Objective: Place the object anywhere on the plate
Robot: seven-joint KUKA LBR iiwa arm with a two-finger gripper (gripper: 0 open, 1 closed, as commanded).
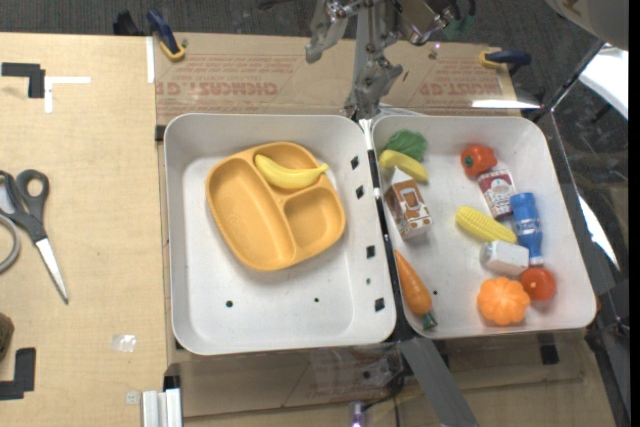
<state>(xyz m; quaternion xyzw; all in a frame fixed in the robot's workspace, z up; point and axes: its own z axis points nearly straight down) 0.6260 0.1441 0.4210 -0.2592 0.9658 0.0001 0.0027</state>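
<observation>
1. near edge of the right bin (pixel 560 320): carrot (pixel 412 285) along the left wall, orange pumpkin (pixel 501 300) and a small red tomato (pixel 538 283) near the near right corner. none of these need touching.
2. middle of the right bin: corn cob (pixel 484 224), blue bottle (pixel 526 225), a small carton (pixel 408 207) by the left wall. crowded; any re-pick here wants a clean vertical approach.
3. left bin (pixel 190 305): yellow plate (pixel 277 206) sits toward its far half. banana (pixel 291 174) lies across the plate's far rim and divider, inside the plate outline. judged: placement looks done.
4. far edge, over the seam between bins: gripper (pixel 366 93) hangs above the far walls, nothing seen between the fingers; jaws' state cannot tell.
5. to finish well: lift straight up, clear of the bin walls, and avoid brushing the banana.
</observation>
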